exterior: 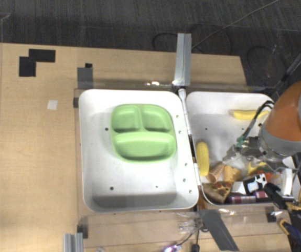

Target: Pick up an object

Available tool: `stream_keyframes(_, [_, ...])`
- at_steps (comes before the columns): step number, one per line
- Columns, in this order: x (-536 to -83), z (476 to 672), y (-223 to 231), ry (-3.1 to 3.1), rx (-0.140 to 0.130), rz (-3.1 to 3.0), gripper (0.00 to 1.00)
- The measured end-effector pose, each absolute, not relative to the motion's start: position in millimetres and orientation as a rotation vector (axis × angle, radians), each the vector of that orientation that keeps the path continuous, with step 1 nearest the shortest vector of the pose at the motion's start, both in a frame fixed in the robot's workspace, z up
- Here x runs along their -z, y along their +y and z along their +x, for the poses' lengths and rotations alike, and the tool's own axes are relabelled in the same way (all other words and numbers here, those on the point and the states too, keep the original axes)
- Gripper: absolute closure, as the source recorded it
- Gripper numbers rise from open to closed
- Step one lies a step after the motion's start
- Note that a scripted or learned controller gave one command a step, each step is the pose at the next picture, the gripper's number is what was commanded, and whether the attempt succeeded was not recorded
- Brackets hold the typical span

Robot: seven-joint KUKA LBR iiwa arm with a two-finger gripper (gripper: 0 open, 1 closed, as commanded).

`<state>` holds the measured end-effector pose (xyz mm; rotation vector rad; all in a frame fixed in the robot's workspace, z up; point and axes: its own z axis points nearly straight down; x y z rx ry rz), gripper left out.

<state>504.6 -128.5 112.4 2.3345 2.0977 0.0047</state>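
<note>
1. The pick does not look done: the tool [238, 152] is low in the right bin [213, 109], among the clutter at its near end, and nothing is seen lifted.
2. Whether the tool is gripping anything I cannot tell; the view is too crowded there.
3. Candidates lie close: a corn cob [203, 158] just beside, a banana [243, 114] farther back.
4. The left bin [93, 140] holds a green divided tray [142, 132].
5. Packed items near the tool may hinder a clean grasp.
</note>
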Motion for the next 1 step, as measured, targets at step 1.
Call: stream_keyframes(1, [-93.4, 506.9, -91.8, 2.356, -0.013, 2.041, 0.00])
